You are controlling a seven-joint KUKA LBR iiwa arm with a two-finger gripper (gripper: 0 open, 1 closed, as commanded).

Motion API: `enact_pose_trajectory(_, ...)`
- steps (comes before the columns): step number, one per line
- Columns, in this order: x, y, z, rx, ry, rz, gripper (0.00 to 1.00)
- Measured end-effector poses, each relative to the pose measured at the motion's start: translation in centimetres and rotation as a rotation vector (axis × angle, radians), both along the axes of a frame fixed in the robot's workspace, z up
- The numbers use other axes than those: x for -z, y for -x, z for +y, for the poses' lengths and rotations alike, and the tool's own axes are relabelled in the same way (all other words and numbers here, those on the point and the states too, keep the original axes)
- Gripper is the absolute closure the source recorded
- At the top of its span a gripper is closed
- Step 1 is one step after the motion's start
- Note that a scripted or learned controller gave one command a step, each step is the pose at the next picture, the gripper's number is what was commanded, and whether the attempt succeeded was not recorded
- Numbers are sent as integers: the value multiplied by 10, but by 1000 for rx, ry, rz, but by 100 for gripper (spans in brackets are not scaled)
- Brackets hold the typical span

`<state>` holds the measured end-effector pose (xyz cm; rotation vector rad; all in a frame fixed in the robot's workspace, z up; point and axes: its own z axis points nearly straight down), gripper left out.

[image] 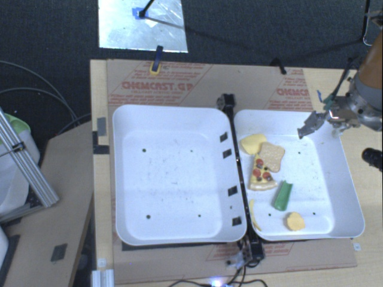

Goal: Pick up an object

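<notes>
The right bin [335, 178] holds several toy foods. A yellow lump [252, 143] lies near its left wall, with a slice of toast [272, 155] touching it. Just below the toast is a pizza slice [261, 176]. A green cylinder [282, 195] lies toward the front, and a small yellow round piece [294, 221] sits in front of it. A thin yellow strip [255, 215] rests along the left wall. My gripper [311, 126] hangs over the bin's back right part, right of the toast and apart from every object, with nothing seen in it.
The left bin [173, 172] stands beside the right one, with a black divider with clips [233, 160] between them. Both rest on a cardboard sheet [179, 82]. A metal plate [142, 15] lies behind the bench and an aluminium frame [24, 160] stands at far left.
</notes>
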<state>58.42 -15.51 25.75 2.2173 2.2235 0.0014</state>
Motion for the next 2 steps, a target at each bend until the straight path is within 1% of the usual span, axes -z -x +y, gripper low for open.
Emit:
enact_pose_trajectory(1, 166, 6, 26, -2, -4, 11, 0)
enact_pose_trajectory(2, 117, 98, 69, 1, -3, 4, 0)
